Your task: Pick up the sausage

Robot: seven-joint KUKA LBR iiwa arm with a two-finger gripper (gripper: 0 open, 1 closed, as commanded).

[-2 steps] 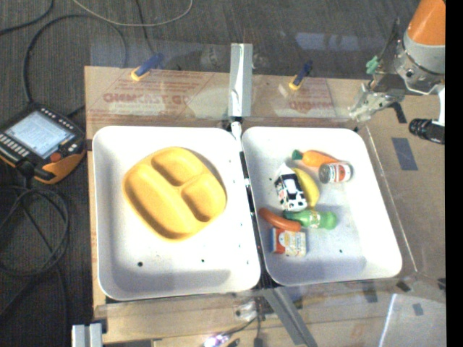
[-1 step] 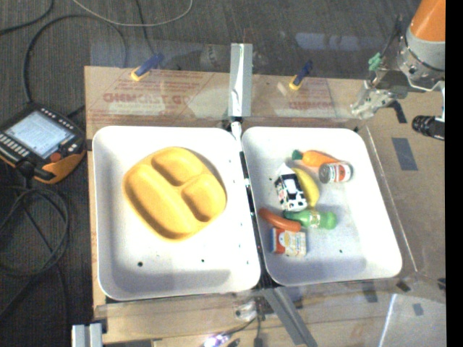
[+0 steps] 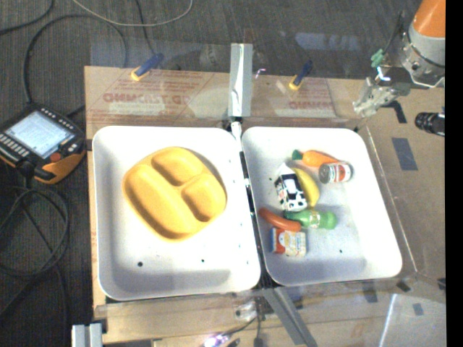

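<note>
Hovering beyond the right bin's (image 3: 376, 194) far corner, the pincer (image 3: 367, 101) (state unclear) sits well apart from the sausage (image 3: 278, 220).

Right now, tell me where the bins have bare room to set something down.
In the right bin, free floor lies along the right wall, beyond the can and green bottle. The sausage sits in the crowded middle-left cluster. In the left bin, bare floor borders the yellow tray along the front.

Yellow divided plate (image 3: 176, 191) in left bin (image 3: 108, 266); banana (image 3: 309, 186), can (image 3: 335, 172) right.
</note>
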